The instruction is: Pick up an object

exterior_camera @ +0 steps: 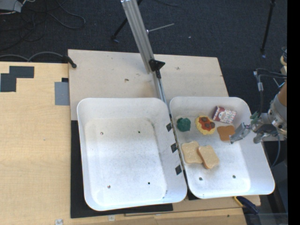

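Note:
The right bin (243, 184) holds several small objects. A green lump (183, 123) lies near its left wall, with a yellow and red toy (205, 124) beside it. A red and white packet (224, 115) sits toward the back. An orange-brown piece (225, 132) lies just left of my gripper (244, 136). Two tan bread-like slices (190, 152) (209, 157) lie side by side in the middle. My gripper reaches in over the bin's right rim, low, and stands open with nothing between its fingers; its left fingertip is close to the orange-brown piece.
The left bin (89, 125) stands beside the right one, with black clips along the shared rim. A slanted aluminium bar (140, 34) rises behind the bins. A wooden table surface (33, 139) lies to the left.

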You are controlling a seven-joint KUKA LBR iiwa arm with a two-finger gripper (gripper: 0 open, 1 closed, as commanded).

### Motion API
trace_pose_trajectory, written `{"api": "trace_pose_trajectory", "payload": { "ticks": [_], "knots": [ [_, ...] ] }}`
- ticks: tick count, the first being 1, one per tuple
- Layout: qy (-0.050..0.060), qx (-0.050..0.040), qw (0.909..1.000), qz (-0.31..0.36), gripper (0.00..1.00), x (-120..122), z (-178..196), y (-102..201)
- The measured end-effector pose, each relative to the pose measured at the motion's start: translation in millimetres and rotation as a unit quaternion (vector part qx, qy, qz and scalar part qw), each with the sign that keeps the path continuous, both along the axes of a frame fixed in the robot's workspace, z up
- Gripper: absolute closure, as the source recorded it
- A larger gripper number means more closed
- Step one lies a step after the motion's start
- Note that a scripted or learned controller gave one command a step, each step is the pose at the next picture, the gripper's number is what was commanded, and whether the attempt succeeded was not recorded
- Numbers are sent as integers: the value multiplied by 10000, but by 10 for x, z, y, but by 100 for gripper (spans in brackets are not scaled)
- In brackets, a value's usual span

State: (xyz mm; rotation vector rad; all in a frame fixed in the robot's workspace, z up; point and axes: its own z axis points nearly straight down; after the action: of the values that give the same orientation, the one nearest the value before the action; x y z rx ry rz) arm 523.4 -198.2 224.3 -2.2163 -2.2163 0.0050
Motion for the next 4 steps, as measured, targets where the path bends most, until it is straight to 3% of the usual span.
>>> {"api": "trace_pose_trajectory", "payload": {
  "ticks": [2, 3, 4],
  "knots": [
    [-2, 2, 10000, -16, 0, 11, -1205, 49],
    [-17, -6, 10000, -47, 100, 12, -1076, 26],
    [-53, -20, 10000, 8, 100, 6, -445, 19]
  ]
}}
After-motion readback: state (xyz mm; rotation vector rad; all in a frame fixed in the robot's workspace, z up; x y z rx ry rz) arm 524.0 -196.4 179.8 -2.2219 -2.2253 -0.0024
